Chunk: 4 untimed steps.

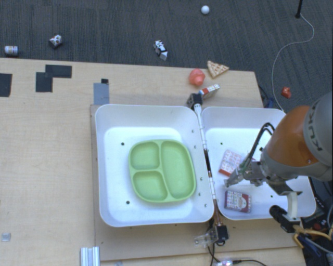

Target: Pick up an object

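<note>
While the arm (294, 143) reaches in from the right, its claw (235, 178) hangs low over the right bin (260, 115), between two small packets. Whether the claw is spread or pressed together I cannot tell; nothing can be seen pinched in it. One packet, a red and white card (229, 161), lies flat on the bin floor just above the claw tip. The other, a small red box (238, 201), lies just below it, near the bin's front wall. Both sit in the left half of that bin.

The left bin (104, 156) holds a green divided tray (162, 171) with three compartments, lying flat in the middle of its floor. The two bins touch along a shared middle edge on the wooden worktop (47, 171).

Beyond the bins, near the worktop's far edge, lie a red ball (196, 77), a pizza-slice toy (217, 68) and a small red and white tube (210, 90). A white ball (205, 9) rests on the dark carpet (130, 26) behind.
</note>
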Available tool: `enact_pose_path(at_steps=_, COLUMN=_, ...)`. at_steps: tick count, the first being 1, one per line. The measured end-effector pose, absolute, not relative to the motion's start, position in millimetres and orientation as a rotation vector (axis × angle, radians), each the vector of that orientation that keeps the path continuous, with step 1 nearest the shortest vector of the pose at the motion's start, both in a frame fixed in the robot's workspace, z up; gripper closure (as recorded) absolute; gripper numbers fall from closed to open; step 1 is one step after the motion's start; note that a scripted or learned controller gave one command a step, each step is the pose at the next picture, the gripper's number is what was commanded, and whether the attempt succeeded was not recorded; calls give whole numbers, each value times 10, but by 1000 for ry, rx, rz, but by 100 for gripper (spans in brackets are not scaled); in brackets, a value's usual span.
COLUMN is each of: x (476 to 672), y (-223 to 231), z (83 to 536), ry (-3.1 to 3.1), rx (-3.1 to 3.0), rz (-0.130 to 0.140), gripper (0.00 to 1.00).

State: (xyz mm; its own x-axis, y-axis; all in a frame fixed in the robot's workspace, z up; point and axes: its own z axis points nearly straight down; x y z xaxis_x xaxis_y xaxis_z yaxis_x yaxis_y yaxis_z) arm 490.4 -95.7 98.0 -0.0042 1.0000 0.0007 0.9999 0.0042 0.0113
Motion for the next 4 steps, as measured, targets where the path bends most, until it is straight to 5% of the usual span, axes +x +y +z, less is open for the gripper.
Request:
enact_pose_path(at_steps=1, x=4918, y=-948, z=1085, ry=2221, rx=2208, rz=18, gripper=100)
enact_pose_path(at_steps=2, x=4917, y=-948, z=1084, ry=2222, rx=2208, rz=18, gripper=0)
enact_pose_path(at_steps=3, x=4884, y=-846, z=869, ry=2219, rx=2215, rz=5, gripper=0)
enact_pose_path(at_steps=4, x=4907, y=-840, z=983, ry=2218, rx=2209, rz=13, gripper=100)
